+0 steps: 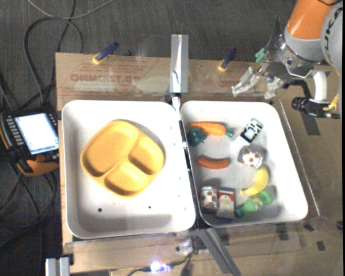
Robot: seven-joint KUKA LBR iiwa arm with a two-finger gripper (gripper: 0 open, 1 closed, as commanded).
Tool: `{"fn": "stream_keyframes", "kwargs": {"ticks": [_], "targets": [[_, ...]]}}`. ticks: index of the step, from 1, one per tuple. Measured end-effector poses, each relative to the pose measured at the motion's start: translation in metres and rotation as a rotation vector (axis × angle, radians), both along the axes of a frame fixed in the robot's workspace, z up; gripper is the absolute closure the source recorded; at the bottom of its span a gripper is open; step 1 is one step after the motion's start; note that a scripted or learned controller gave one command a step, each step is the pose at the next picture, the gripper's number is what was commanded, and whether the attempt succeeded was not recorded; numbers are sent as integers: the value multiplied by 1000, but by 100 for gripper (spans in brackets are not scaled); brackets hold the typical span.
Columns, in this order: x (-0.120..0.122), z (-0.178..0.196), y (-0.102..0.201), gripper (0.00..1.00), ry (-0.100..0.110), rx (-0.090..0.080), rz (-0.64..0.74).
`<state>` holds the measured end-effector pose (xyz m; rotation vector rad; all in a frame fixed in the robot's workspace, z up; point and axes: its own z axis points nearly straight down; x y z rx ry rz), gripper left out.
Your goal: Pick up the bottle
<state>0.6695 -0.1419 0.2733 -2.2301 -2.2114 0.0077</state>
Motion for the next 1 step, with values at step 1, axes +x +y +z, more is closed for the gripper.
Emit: {"fn": "stream_keyframes", "kwargs": {"ticks": [1], "targets": [[-23, 4, -14, 0, 1, -1, -2]]}}
